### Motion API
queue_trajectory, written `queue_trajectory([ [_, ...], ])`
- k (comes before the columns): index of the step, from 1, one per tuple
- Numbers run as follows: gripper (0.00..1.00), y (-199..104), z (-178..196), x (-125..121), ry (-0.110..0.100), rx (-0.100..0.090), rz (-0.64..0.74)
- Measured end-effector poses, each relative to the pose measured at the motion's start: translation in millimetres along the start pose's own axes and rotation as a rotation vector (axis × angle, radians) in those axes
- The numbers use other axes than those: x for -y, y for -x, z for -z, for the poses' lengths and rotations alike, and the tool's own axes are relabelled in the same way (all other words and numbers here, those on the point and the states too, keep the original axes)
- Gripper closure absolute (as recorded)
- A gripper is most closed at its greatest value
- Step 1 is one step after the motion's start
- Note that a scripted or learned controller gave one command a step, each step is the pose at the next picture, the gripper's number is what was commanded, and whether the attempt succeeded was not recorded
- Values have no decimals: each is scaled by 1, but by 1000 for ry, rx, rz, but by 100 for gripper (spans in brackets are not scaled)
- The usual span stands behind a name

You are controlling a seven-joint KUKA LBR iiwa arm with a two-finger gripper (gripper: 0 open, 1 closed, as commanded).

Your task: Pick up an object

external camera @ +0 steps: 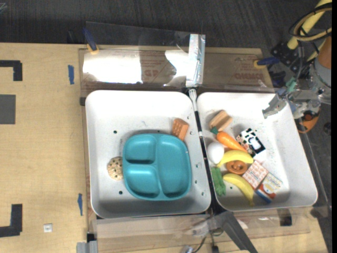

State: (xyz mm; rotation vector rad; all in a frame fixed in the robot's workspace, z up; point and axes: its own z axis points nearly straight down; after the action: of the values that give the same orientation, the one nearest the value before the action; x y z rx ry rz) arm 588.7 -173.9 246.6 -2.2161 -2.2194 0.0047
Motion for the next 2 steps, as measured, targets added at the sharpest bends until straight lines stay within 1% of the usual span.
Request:
queue_trajectory([
  [1,0,-41,-130,11,-8,-3,32],
  [2,100,-39,-118,7,1,1,30],
])
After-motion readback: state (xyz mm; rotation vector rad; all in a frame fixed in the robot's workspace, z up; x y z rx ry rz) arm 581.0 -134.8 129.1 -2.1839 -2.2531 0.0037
